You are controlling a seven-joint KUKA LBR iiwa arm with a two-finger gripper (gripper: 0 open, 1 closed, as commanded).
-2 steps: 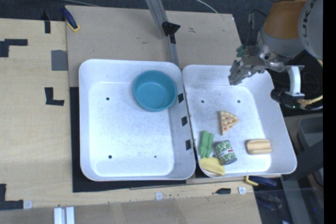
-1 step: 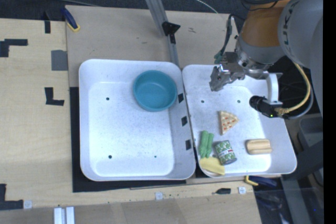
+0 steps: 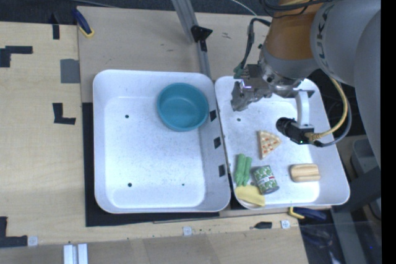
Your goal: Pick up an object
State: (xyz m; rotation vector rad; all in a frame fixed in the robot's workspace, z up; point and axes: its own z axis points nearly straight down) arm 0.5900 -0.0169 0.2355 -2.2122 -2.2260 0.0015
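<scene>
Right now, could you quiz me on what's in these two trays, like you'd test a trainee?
1. True or false: the blue bowl sits in the left bin.
2. Which lies nearest the right bin's front edge? A pizza slice B yellow piece C bread roll
3. Fill in: the gripper hovers over the ___ bin.

Key: 1 true; 2 B; 3 right.

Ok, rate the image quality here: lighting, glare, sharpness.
Camera view: even, soft lighting, faint shadows; mild sheen on the round blue plastic bowl and the glossy white left bin; slightly grainy; the small triangular pizza-slice toy reads soft, the pincer blurry.
</scene>
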